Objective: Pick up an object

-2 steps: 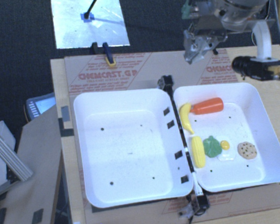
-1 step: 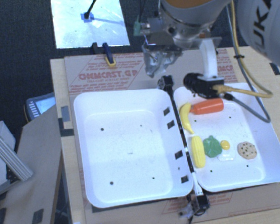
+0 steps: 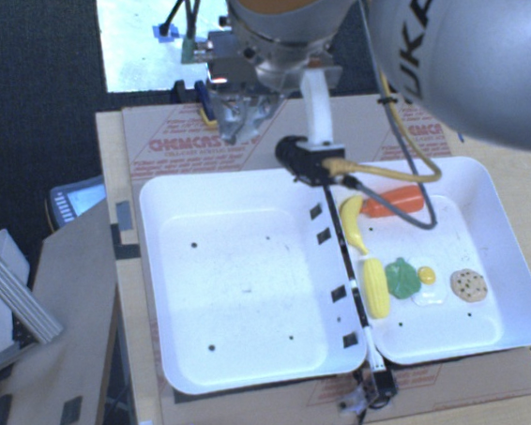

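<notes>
While the gripper [image 3: 241,117] hangs high behind the bins, grip state not discernible, presumably to keep the camera's view clear, the pickable items—banana [image 3: 352,223], carrot [image 3: 394,202], corn [image 3: 375,286], cookie [image 3: 467,285]—lie clustered in the right bin [image 3: 503,229].

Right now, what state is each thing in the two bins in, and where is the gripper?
Banana: lying in right bin, near the divider.
Carrot: lying flat beside banana.
Corn: lying lengthwise by the divider.
Green leafy piece: flat, next to corn.
Fried egg: flat.
Cookie: flat, apart from the others.
Gripper: above the bench behind the bins; nothing visible between its fingers.
</notes>
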